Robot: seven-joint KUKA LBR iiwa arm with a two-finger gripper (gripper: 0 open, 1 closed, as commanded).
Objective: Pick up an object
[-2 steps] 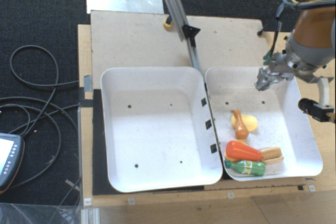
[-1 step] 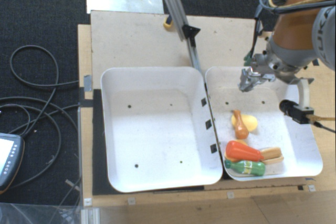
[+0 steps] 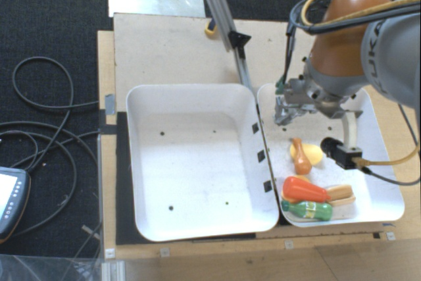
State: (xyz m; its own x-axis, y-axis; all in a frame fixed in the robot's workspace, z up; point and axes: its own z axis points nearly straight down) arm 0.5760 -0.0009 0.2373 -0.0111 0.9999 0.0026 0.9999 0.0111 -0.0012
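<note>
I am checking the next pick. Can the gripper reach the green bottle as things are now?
Probably yes. The gripper hangs over the right bin, and the green bottle lies uncovered near the front wall, though the carrot touches it.

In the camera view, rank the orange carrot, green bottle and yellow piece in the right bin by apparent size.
1. orange carrot and green bottle: look alike in length, too close to rank.
2. yellow piece: smallest, partly covered.

Reaches in from three o'clock, grey arm (image 3: pixel 388 56) bent, orange band uppermost, gripper (image 3: pixel 287 112) pointing down toward seven o'clock.
</note>
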